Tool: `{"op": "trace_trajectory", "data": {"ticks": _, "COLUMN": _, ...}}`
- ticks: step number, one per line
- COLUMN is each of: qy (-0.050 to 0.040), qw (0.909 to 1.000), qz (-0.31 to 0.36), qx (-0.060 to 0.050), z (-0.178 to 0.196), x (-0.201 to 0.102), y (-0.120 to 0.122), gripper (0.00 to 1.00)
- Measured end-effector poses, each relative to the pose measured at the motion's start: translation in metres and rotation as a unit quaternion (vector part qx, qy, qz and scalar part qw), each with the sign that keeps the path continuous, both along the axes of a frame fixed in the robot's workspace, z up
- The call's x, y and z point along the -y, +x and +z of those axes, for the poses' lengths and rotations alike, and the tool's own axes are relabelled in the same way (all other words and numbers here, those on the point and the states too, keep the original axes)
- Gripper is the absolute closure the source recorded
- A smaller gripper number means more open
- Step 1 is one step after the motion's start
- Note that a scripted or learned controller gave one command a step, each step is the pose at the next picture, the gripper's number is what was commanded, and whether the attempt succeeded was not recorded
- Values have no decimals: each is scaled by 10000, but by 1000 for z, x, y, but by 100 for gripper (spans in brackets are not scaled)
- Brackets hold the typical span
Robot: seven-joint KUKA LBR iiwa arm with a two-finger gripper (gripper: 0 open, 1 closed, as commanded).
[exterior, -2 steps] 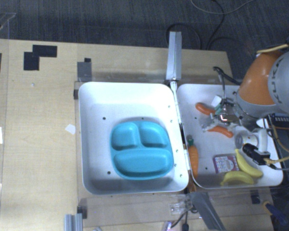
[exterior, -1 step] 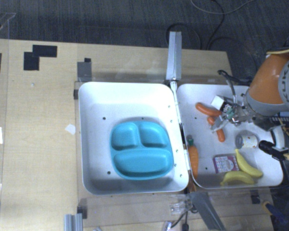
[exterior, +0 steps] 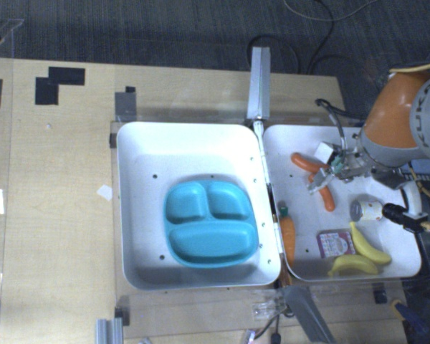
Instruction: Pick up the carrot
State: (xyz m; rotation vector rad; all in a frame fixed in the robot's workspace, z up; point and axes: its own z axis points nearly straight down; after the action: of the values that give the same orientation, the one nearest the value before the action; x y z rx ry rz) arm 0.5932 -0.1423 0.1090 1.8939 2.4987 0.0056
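Observation:
The carrot (exterior: 287,238) is orange with a small green top. It lies along the left wall of the right bin (exterior: 387,131), near the front. My gripper (exterior: 322,180) hangs further back, near the middle of that bin, up and to the right of the carrot and apart from it. It sits over an orange-red stick-shaped thing, with one end (exterior: 305,163) showing behind it and another (exterior: 329,199) in front. Whether that is one piece or two I cannot tell.
Two yellow bananas (exterior: 360,254), a maroon packet (exterior: 335,244) and a small grey-white cylinder (exterior: 366,210) lie in the right bin's front right. A white piece (exterior: 324,151) lies behind the gripper. A blue divided plate (exterior: 211,222) rests in the left bin (exterior: 140,192).

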Motion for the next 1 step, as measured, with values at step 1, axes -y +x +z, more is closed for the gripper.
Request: {"op": "trace_trajectory", "data": {"ticks": 1, "qy": -9, "qw": 10000, "qz": 19, "qx": 33, "z": -19, "x": -23, "y": -33, "gripper": 0}}
